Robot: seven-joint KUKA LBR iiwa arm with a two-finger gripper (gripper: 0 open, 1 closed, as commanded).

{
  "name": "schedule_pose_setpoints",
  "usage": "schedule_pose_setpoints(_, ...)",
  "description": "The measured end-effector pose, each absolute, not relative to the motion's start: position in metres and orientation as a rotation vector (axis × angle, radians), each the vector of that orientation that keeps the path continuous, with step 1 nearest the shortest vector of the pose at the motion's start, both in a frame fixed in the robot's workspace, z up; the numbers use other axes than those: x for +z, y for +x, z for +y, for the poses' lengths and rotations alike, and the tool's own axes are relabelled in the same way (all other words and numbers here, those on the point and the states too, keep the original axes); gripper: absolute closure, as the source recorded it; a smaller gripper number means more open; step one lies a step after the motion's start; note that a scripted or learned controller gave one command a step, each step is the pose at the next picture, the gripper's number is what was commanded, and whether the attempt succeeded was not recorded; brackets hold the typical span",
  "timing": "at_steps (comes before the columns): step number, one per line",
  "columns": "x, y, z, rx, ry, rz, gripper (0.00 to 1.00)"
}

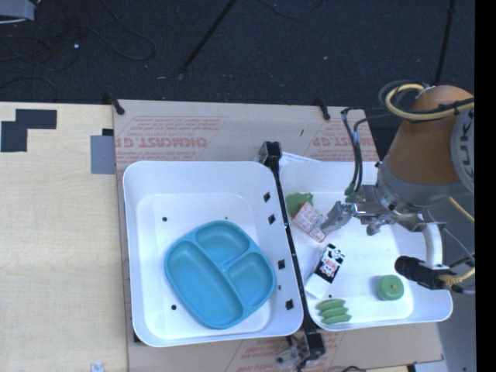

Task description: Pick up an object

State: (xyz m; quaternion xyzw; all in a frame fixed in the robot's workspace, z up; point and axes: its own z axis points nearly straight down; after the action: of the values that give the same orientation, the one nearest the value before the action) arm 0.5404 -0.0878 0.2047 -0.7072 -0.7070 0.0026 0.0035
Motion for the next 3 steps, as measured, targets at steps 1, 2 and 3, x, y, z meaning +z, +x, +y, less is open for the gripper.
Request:
schedule_pose_setpoints(1,0.156,0.537,-0.096,0.006,-2.218,-2.217,0.0)
schedule_pose_setpoints(2,0.094,0.541,-0.093,0.006,-2.218,-2.216,0.0)
schedule_pose_setpoints(3,0.107,0.541,-0.095,0.006,-2.226,-2.208,1.0)
